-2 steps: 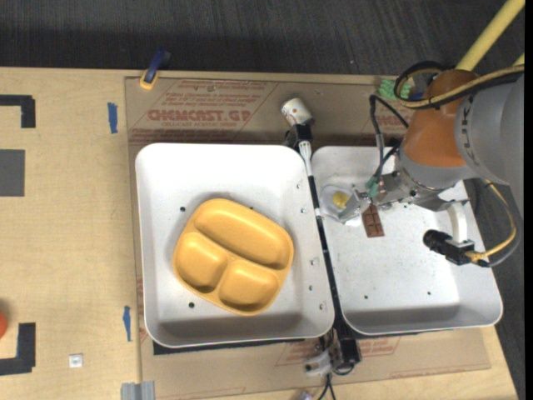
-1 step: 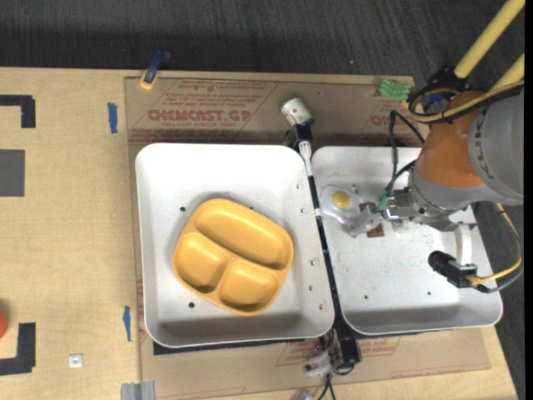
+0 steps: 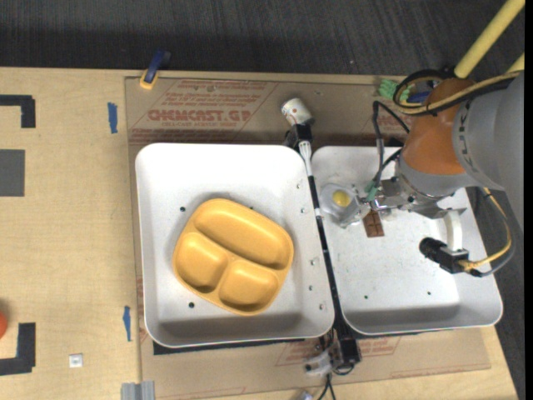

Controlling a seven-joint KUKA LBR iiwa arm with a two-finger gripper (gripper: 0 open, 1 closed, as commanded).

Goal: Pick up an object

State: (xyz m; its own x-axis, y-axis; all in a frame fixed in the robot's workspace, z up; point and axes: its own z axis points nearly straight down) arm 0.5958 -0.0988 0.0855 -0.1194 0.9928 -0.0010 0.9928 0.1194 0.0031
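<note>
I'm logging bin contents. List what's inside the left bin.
Left bin: one yellow tray with three compartments, lying near the middle. The bin floor under the tray is covered.

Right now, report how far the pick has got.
Done: the arm has reached over the right bin. In hand: the gripper sits low beside a small yellow object. Left: nothing looks lifted; the yellow tray lies untouched in the left bin.
</note>
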